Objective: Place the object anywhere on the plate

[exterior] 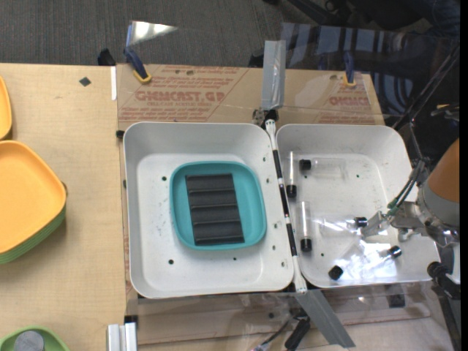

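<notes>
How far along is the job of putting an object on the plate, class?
Done: nothing yet; the teal plate in the left bin carries only its dark ridged insert. In hand: the gripper is down among clear tubes in the right bin; whether it holds one is unclear. Left: grasp, carry across, set down.

Looks down at a slant from above the desk (58, 108), taking in both white bins (139, 196) side by side.

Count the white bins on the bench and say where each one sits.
2. The left bin holds a teal plate with a dark ridged block on it. The right bin, touching it along the middle, holds clear tubes with black caps.
</notes>
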`<state>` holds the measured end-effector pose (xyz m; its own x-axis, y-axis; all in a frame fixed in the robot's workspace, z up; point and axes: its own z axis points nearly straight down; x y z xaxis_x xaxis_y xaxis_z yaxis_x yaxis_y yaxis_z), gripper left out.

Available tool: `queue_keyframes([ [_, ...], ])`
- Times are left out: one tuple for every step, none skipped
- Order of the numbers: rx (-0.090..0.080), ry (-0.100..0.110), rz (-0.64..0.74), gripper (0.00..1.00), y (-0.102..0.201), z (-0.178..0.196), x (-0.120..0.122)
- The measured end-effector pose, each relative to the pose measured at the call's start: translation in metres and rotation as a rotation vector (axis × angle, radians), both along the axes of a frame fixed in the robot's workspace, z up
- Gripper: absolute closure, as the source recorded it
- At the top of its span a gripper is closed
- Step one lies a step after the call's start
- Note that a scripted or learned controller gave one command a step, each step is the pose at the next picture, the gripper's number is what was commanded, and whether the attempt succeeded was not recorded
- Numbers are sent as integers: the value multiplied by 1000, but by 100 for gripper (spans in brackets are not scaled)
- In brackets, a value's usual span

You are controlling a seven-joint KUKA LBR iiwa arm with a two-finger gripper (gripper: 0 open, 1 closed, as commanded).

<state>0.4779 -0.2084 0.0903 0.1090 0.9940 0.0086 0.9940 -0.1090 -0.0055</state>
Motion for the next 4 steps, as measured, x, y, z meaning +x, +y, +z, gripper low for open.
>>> queue_keyframes([
  [-4, 1, -4, 100, -2, 8, -1],
  [-1, 2, -3, 0, 0, 8, 0],
  [-2, 3, -4, 100, -1, 17, -1],
  [-3, 3, -4, 0, -1, 17, -1],
])
